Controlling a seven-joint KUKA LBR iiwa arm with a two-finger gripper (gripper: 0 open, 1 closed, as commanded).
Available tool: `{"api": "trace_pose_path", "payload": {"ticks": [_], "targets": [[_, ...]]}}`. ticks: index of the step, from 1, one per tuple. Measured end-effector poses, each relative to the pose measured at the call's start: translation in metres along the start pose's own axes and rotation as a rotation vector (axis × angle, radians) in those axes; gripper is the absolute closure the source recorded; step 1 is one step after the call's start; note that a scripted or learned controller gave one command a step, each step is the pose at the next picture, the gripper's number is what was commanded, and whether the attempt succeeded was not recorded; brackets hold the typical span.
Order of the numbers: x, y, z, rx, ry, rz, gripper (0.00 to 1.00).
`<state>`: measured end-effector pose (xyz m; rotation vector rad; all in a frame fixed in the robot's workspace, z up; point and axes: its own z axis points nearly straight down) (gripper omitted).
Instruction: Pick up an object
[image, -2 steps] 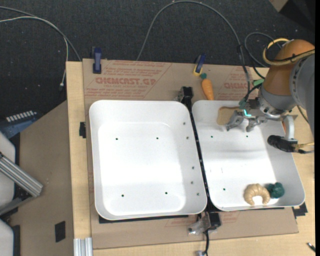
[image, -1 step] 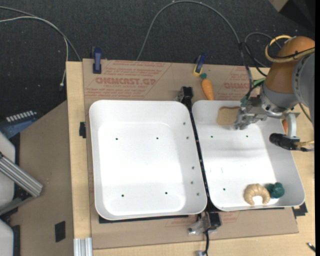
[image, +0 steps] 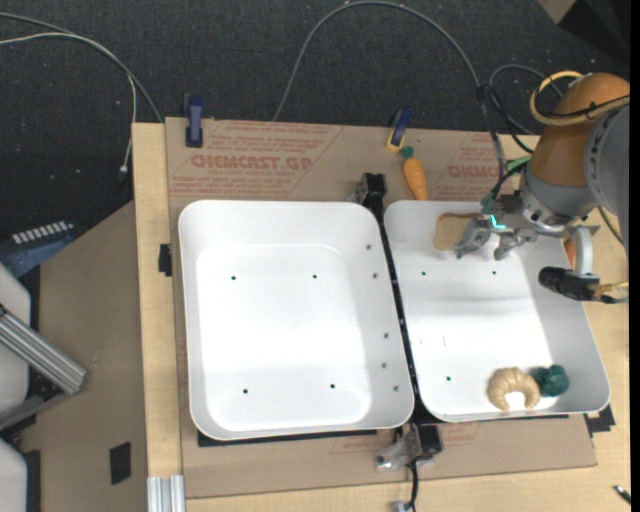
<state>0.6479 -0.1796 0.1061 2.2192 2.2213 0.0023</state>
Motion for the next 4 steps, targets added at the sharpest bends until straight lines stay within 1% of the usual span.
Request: {"api": "trace_pose_path", "payload": {"ticks": [1, 2, 3, 4], "targets": [[0.005, 0.014, 0.022, 0.003, 0.001, 0.000, 0.00], [0.000, -0.001, 0.005, 0.000, 0.000, 0.001, 0.00], [0.009, -0.107, -0.012, 0.004, 0.001, 0.003, 0.00], [0.000, -0.043, 0.023, 0.002, 0.000, 0.000, 0.00]]}}
